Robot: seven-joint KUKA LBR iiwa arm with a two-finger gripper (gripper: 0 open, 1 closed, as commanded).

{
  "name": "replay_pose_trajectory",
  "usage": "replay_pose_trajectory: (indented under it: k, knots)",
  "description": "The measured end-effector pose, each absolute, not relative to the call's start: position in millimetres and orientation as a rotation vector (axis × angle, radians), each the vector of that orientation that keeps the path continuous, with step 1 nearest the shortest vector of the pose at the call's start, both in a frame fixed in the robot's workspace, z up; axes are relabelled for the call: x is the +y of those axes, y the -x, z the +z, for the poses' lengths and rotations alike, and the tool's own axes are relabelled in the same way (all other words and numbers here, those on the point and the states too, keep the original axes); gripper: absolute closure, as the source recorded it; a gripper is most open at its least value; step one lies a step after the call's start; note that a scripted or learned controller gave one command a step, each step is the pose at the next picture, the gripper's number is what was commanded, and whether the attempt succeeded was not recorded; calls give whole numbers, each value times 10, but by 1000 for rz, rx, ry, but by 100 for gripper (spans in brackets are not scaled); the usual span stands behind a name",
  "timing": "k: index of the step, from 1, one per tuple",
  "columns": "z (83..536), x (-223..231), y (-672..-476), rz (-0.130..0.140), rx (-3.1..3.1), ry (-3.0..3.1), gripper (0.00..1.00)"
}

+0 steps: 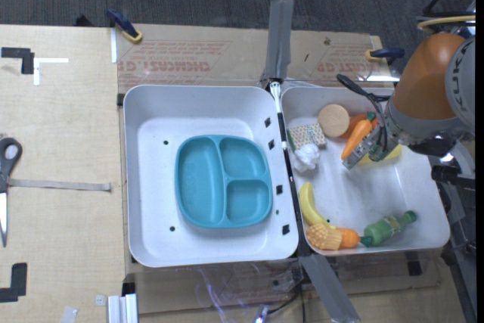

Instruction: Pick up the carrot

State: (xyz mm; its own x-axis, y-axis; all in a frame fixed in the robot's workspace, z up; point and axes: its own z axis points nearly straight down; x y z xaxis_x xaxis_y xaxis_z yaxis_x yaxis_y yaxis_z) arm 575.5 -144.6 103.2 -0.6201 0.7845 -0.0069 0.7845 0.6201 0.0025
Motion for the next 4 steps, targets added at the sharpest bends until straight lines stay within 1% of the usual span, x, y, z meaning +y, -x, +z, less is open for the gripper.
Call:
replay_pose_trajectory:
  k: [1,2,3,4]
  knots:
    - [962,-1486,-6447,3,2793,-1439,100]
    - [2185,-1367,-6596,-1,2580,-1785,100]
    - [2184,-1365,-6596,-1,2580,-1786,0]
    - [931,-1670,-6594,-1,2518,-1873,0]
